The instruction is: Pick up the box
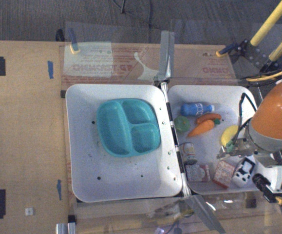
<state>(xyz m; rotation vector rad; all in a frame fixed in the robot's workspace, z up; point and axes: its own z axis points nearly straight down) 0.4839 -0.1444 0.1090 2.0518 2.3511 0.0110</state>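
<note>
A small reddish-pink box (224,173) lies tilted near the front edge of the right bin (206,92). My gripper (231,149) hangs over the right side of that bin, just behind the box and beside a yellow fruit (228,134). The orange-banded wrist (276,117) above it hides part of the bin's right wall. I see nothing held in the gripper.
The right bin also holds a blue bottle (196,109), a carrot (202,126), a green round item (182,124), a small can (189,150) and a flat packet (199,172). A black-and-white object (244,170) sits right of the box. A teal divided plate (129,127) lies in the left bin (82,169).
</note>
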